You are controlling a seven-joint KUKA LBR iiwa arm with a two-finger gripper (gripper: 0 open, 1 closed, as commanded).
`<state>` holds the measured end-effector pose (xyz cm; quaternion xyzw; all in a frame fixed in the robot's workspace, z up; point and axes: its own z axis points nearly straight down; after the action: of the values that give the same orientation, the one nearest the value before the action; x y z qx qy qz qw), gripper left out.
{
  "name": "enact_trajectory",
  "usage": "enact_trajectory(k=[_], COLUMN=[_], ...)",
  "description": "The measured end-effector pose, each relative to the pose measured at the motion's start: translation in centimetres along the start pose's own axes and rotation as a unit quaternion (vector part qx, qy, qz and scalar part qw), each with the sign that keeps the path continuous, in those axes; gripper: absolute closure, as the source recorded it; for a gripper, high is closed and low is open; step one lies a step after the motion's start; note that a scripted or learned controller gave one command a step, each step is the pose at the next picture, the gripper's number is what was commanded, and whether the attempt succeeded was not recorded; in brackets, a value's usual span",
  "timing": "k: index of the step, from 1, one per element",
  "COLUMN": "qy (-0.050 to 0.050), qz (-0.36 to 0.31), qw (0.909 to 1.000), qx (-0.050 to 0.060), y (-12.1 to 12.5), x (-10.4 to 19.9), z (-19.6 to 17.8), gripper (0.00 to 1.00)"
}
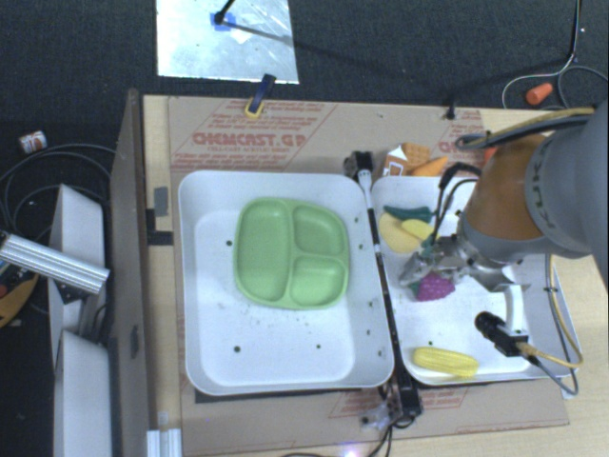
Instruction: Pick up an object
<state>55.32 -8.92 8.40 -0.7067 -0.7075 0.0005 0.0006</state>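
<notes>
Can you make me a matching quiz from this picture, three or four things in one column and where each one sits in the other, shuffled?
Things:
1. green divided plate
2. purple object
3. yellow corn cob
4. orange object

Places:
A. on the dark floor beyond the bench
B. near edge of the right bin
C. middle of the left bin
D. right bin, beside the gripper

Pairs: 1-C, 2-D, 3-B, 4-A

Divided plate [290, 252]: pale green, in the left white bin [214, 350].
Right of the plate: purple object [435, 288], yellow corn [444, 360], yellow-and-green item [404, 227].
Arm [533, 193]: grey, orange-banded.
</notes>
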Motion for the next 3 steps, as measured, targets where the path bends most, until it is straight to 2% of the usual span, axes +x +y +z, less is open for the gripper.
enact_trajectory(k=[1, 2, 3], qy=[0.0, 0.0, -0.001], qz=[0.0, 0.0, -0.002], qw=[1.0, 1.0, 1.0], qx=[-0.002, -0.002, -0.005], y=[0.1, 0.1, 7.7], x=[0.0, 0.0, -0.7], z=[-1.1, -1.0, -0.1], gripper=[1.0, 0.0, 0.0])
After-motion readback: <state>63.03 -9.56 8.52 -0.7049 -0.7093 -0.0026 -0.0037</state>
